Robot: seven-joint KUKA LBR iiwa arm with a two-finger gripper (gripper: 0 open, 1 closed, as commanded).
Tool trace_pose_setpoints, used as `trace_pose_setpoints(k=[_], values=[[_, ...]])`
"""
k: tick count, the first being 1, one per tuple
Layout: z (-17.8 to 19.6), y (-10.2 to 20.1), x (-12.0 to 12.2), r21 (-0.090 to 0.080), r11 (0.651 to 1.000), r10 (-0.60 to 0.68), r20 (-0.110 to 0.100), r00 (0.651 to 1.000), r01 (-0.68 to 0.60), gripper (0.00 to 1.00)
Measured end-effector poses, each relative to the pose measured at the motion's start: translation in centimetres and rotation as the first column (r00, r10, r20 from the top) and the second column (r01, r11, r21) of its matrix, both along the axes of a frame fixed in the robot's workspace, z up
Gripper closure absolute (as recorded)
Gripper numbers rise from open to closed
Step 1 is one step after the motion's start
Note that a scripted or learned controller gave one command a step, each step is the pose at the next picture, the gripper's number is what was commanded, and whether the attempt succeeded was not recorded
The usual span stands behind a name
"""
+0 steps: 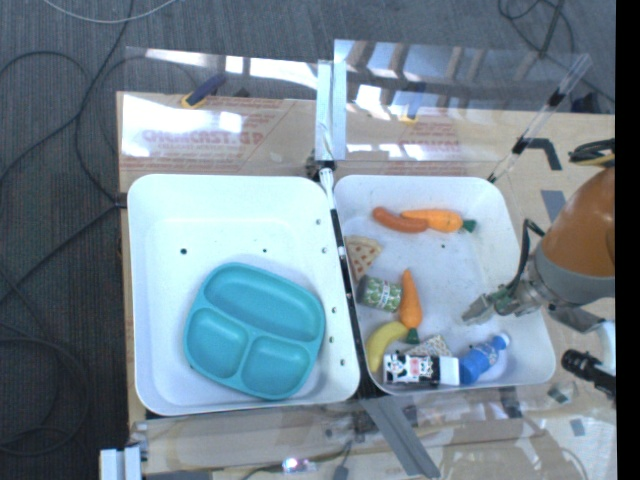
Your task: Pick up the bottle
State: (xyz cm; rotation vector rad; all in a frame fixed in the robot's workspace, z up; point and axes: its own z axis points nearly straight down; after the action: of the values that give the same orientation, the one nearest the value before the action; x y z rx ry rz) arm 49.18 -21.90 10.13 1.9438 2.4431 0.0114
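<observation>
Gripper poised over the right bin, bottle lying untouched at the front wall.

The small blue plastic bottle with a white cap (484, 357) lies on its side in the front right corner of the right white bin (500, 200), just beside a black-and-white milk carton (421, 369). It looks light, rigid and smooth, likely to roll or slip; the round body, gripped across its width, seems the best hold. The two-finger gripper (492, 304) hovers above and behind it, fingers spread slightly apart, holding nothing.
</observation>
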Motion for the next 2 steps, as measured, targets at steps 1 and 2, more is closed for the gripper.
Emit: trace_pose_setpoints(k=[1,2], values=[[6.57,1.27,-0.35,0.008,0.992,0.123,-0.022,0.992,-0.123,1.00],[6.56,1.28,-0.35,0.009,0.992,0.123,-0.023,0.992,-0.122,0.00]])
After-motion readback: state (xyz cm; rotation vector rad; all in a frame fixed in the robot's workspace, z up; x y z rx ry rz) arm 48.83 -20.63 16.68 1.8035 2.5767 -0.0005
